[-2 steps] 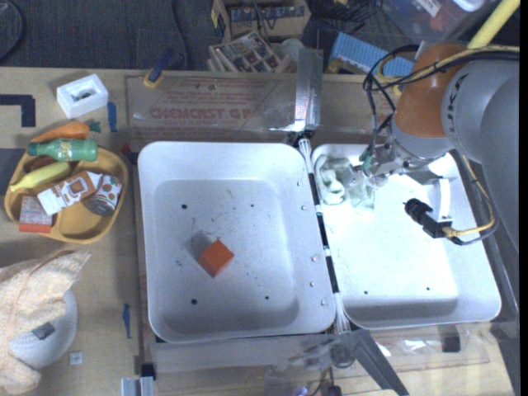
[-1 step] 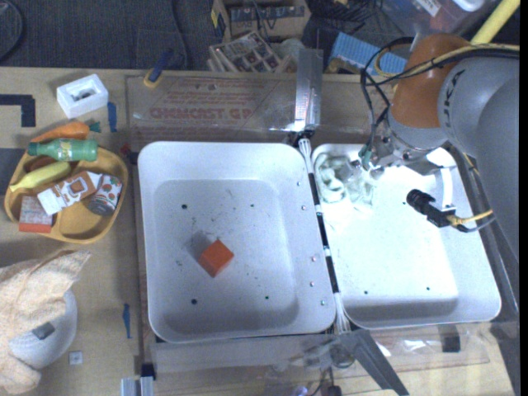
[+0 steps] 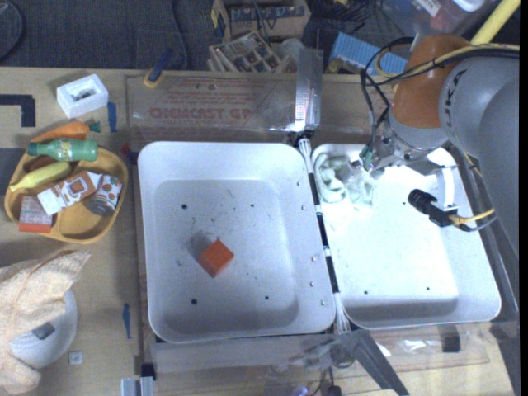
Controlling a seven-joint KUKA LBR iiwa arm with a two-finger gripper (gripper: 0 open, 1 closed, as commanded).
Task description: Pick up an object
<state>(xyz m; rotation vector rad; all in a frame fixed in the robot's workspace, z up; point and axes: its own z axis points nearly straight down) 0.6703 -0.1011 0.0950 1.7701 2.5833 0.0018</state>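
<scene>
An orange cube (image 3: 216,256) lies in the left bin (image 3: 165,180), a little left of its middle. In the far left corner of the right bin (image 3: 462,295) sits a pale greenish, see-through object (image 3: 332,176). My gripper (image 3: 370,160) is down in that same corner, just right of the see-through object and close to it. Glare and the wrist hide the fingertips. The grey arm with its orange band (image 3: 427,81) comes in from the upper right.
A black cable connector (image 3: 425,202) hangs off the arm over the right bin. A yellow bowl (image 3: 78,225) of toy food stands left of the bins, with a cloth (image 3: 37,291) below it. A clear plastic sheet (image 3: 214,110) lies behind the left bin.
</scene>
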